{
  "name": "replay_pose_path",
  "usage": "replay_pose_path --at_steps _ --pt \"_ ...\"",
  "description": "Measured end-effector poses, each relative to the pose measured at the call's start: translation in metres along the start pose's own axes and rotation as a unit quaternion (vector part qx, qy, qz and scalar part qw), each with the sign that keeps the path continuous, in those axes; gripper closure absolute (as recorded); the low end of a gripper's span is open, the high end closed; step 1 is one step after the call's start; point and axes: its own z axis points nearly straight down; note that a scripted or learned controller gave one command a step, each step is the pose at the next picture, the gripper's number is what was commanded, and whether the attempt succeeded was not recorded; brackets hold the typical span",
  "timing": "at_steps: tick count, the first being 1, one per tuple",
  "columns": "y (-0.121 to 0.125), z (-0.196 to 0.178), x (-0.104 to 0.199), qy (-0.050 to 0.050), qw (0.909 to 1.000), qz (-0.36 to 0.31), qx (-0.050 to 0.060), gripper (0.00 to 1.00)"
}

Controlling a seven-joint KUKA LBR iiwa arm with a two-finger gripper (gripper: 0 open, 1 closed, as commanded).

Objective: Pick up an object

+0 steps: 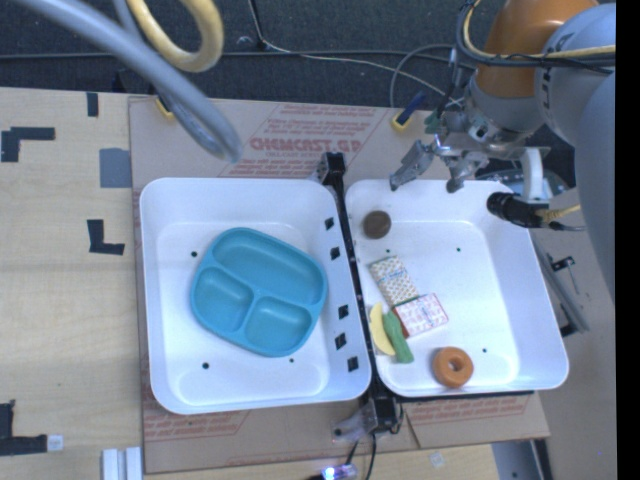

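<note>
My gripper (pixel 432 171) hangs over the far edge of the right bin (pixel 520 298), its two fingers spread apart with nothing between them. Below and left of it a small brown round object (pixel 376 224) lies on the bin floor. Nearer the front lie two checkered packets (pixel 392 280) (pixel 421 314), a yellow banana (pixel 380 330) with a green piece (pixel 399 340) beside it, and an orange donut (pixel 453 366).
The left bin (pixel 170 368) holds a blue divided plate (pixel 259 290). A black divider (pixel 342 268) runs between the bins. A grey hose (pixel 150 58) and a yellow hose (pixel 195 18) cross the far left. Cables trail behind the bins.
</note>
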Motion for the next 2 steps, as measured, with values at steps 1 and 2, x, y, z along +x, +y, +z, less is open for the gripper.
replay_pose_path --at_steps 1,2 --pt "0.002 -0.008 0.0 -0.001 1.0 -0.001 -0.006 0.0" --pt "0.003 0.048 -0.01 -0.001 1.0 0.0 -0.004 0.0"
